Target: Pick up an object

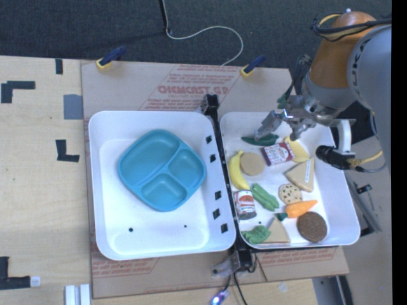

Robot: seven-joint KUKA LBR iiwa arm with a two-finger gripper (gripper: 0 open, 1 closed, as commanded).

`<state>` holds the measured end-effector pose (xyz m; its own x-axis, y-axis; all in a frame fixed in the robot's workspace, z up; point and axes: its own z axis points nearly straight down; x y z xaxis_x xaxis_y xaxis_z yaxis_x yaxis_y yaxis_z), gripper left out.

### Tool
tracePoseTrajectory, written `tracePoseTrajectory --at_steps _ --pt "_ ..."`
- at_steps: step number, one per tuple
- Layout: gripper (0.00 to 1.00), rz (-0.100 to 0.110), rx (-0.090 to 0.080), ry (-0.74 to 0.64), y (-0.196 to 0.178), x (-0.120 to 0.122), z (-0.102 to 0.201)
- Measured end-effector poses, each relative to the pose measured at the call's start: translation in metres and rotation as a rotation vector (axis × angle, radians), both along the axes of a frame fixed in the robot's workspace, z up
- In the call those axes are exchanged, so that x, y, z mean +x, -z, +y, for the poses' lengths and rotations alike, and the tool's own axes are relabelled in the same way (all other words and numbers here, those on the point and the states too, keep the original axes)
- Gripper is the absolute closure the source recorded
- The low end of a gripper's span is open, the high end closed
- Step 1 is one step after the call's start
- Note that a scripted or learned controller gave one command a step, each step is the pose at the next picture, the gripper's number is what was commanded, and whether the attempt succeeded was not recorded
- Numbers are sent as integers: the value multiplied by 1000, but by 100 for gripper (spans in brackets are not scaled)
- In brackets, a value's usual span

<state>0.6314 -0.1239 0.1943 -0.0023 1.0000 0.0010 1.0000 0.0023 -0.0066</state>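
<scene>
The right bin holds several toy foods: a banana, a tan round biscuit, a red packet, a cheese wedge, a carrot, a brown disc, a small can and a green pod. My gripper hangs over the bin's far end, just above the red packet and a dark green piece. Its fingers are spread apart and open, with nothing between them.
The left bin carries a blue divided plate. A black divider runs between the bins. The grey arm with its orange band comes in from the upper right, and a black handle-like part juts over the right bin's edge.
</scene>
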Motion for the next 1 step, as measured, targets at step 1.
tracePoseTrajectory --at_steps 1 --pt "0 3 2 -3 -3 -52 57"
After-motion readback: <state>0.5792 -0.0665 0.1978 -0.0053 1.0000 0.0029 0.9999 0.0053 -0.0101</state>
